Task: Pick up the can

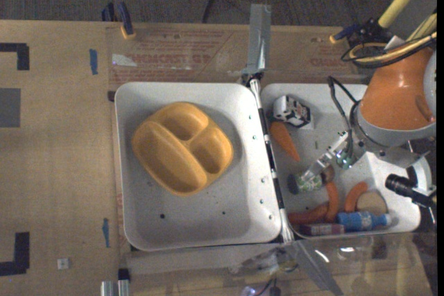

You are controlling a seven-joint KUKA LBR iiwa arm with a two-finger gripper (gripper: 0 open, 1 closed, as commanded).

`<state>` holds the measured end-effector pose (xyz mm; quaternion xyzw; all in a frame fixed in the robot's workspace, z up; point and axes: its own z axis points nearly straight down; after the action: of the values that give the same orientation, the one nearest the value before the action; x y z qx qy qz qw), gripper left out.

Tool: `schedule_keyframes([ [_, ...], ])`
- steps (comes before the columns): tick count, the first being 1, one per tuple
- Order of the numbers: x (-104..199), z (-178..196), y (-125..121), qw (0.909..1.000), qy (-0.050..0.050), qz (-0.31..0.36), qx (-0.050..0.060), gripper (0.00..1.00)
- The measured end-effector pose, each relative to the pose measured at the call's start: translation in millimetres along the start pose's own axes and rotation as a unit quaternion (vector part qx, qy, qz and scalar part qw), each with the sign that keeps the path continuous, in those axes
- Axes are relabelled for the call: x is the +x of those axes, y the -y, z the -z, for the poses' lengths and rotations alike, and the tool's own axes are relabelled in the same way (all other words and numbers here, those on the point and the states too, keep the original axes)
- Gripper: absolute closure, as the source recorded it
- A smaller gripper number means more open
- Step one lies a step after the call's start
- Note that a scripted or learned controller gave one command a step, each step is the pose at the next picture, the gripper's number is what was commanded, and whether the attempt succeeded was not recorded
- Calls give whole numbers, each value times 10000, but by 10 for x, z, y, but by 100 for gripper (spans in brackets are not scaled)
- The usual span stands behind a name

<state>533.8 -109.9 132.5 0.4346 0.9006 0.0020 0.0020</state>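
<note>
Camera view shows the task not yet done: the can (291, 110), a small white one with dark markings, lies on its side near the far left corner of the right bin (409, 222), just above a carrot (285, 139), untouched. The gripper (331, 156) hangs over the middle of that bin, near the can but apart from it, closer to a green-ended item (309, 182). Whether it is open or closed I cannot tell. Reaching, closing on the can and lifting all appear left. The left bin (139, 218) holds a yellow divided plate (182, 147).
</note>
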Motion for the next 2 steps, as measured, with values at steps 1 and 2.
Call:
schedule_keyframes([
  [1, -353, 1324, -34, 9917, 13, 1283, 4, 0],
  [2, 99, 211, 30, 9702, -7, 2425, 9, 0],
])
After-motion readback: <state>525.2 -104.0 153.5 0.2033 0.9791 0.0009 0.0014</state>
